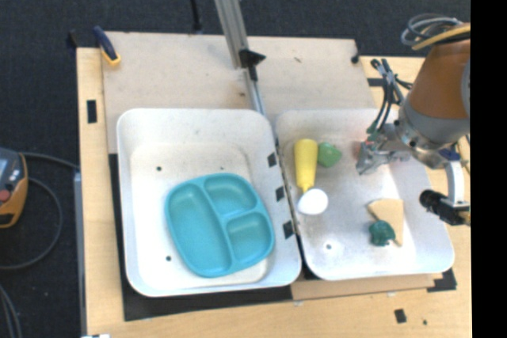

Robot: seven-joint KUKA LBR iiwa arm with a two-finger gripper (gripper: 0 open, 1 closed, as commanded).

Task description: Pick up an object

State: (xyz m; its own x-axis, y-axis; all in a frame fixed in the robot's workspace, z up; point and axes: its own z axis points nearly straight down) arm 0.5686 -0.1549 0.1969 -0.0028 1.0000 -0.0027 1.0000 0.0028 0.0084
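Right bin (428, 253), near edge: dark green lump (382, 232) touching a tan wedge (388, 214). Left bin (131, 170): turquoise divided plate (219, 223). By the divider, a yellow bottle (306, 164) with white cap (313, 202); a light green piece (329, 155) beside it. Farther right, gripper (372, 157) hovers low, nothing between it; grip state can't be told.
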